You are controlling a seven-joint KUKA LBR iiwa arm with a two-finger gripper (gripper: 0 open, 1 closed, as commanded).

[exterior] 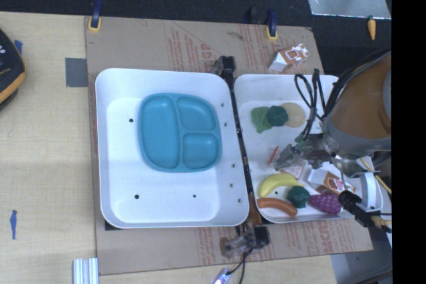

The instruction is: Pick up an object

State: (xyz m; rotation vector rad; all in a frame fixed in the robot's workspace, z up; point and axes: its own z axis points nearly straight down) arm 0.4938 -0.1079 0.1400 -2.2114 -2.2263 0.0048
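While two shallow white bins sit side by side on a sheet of brown cardboard, the left bin [113,143] holds a light blue divided plate [178,132] lying flat near its middle. The right bin [249,93] holds a scatter of small toy foods: a green leafy piece [269,118] next to a pale round disc [293,114] toward the far end, and, along the near edge, a yellow banana [277,183], a dark green lump [298,195], a reddish sausage [275,207] and a purple bunch of grapes [325,203]. A thin red stick [273,155] lies near the bin's middle. The grey arm [359,110], reaching in from the right with black cables looping over it, lowers its gripper [295,155] into the right bin, just above the banana and close beside the red stick. Whether the gripper is spread or closed cannot be made out. A small orange-and-white carton [290,58] lies on the cardboard beyond the right bin.
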